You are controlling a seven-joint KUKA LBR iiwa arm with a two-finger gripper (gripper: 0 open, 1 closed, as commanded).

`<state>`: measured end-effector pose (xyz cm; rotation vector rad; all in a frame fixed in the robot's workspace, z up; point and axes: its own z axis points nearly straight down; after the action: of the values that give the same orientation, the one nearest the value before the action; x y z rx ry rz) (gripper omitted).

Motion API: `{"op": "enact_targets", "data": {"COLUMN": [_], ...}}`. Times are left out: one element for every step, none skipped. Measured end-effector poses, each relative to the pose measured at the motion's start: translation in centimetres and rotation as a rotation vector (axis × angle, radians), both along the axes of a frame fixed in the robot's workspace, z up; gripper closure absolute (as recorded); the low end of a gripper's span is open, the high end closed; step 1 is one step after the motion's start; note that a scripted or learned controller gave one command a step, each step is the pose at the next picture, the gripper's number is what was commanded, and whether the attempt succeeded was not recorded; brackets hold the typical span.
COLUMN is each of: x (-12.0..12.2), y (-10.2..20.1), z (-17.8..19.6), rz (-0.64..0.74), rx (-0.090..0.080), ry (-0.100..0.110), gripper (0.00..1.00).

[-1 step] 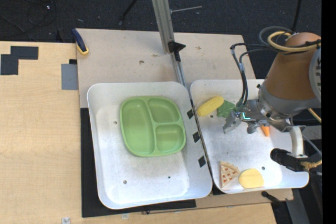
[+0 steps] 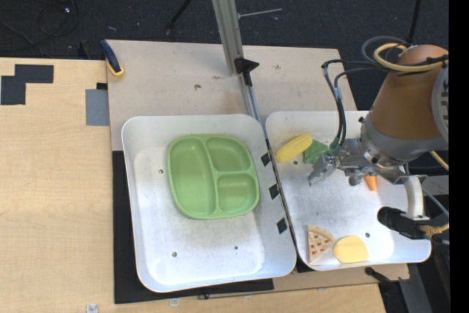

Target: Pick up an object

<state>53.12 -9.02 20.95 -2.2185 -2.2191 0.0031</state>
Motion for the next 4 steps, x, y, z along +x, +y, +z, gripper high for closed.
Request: {"op": "enact_targets", "data": {"x": [-0.2, -0.3, -0.2, -0.6], "y": [-0.3, -0.2, -0.3, 0.5], "z": [-6.4, -11.7, -10.4, -4.9], "rz": [-0.001, -0.002, -0.006, 0.001], "rx": [0.001, 0.0, 0.0, -0.001], "ry": [0.006, 0.0, -0.002, -0.006], "gripper": [0.0, 0.0, 1.0, 1.0]}}
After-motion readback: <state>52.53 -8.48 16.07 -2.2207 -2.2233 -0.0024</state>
